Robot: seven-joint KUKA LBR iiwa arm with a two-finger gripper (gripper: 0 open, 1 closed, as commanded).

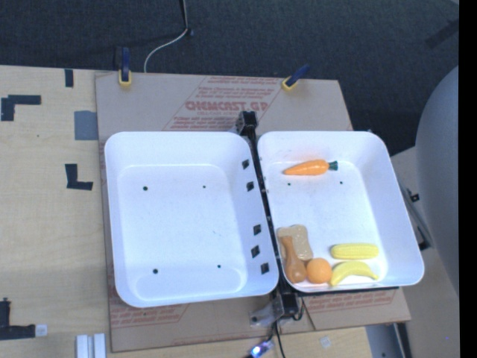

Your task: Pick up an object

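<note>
Carrot (pixel 305 168) alone at 12 o'clock of right bin (pixel 395 200), easiest pick w/ room around; bread (pixel 296 241), orange (pixel 319 271), corn (pixel 354 251), banana (pixel 353 273) bunched at 6, prob. slid together; end effector state: can't tell.

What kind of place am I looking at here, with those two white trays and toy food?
Probably a robotics lab test bench. Two white bins sit clamped on a cardboard sheet, one holding toy food like a carrot and a banana, with a cable trailing over dark carpet.
</note>
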